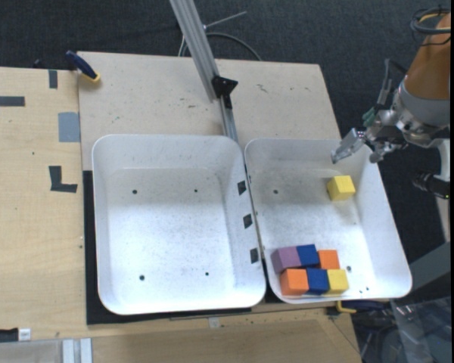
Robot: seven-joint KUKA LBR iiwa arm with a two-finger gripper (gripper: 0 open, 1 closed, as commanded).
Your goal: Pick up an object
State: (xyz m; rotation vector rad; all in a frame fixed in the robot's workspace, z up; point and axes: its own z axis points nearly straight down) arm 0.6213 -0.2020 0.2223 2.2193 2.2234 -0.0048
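A yellow block (340,187) lies alone in the upper part of the right bin (378,225). A cluster of blocks sits at that bin's near edge: a purple one (285,258), two blue ones (307,255), two orange ones (293,280) and a second yellow one (337,280). My gripper (356,148) hangs over the right bin's far right rim, up and to the right of the lone yellow block, apart from it. Its fingers are spread, with nothing between them.
The left bin (106,225) stands beside the right one. A slanted metal rail (200,48) runs down to the gap between the bins. A blue and yellow tool (83,66) lies on the bench at the far left.
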